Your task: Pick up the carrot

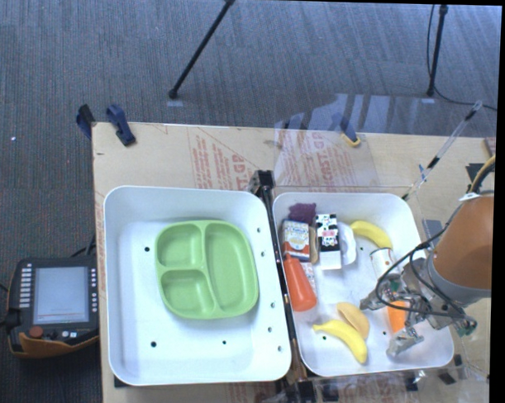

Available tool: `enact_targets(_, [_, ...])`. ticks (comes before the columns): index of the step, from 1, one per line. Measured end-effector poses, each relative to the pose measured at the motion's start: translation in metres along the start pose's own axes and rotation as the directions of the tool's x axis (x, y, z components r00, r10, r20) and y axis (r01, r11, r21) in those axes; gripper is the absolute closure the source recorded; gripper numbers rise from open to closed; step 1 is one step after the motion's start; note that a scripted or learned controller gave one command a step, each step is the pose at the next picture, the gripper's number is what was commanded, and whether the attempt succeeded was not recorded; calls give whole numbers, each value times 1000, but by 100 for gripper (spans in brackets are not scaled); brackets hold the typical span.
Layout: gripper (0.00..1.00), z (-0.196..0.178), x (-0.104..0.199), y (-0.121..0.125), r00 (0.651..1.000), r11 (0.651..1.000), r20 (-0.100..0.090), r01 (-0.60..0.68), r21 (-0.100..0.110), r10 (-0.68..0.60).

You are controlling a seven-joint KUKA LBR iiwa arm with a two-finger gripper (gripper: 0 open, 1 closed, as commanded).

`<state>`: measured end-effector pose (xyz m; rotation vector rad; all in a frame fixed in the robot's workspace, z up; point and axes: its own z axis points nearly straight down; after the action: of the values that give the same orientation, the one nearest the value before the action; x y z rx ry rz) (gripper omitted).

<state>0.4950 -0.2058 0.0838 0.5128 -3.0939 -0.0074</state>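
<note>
Where arm [470, 245] reaches in from right, gripper [400, 321] sits low over right bin [401, 208], near its right wall. Fingers spread apart, orange carrot [396, 315] between them, one finger [375, 302] left of it, other [404, 343] below-right; firm grip: cannot tell. Banana [345, 337] just left of gripper, second banana [372, 234] farther back. Orange bottle [299, 282] by left wall of right bin. Left bin [119, 233] holds green tray [207, 267].
</note>
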Motion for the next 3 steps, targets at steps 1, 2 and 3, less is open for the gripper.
enact_targets(1, [100,-8,-4,3,1000,1000,2,8,-4,-8])
enact_targets(2, [100,-92,-14,45,967,967,7,-255,1,255])
enact_targets(3, [100,-152,-56,50,998,998,6,-56,2,56])
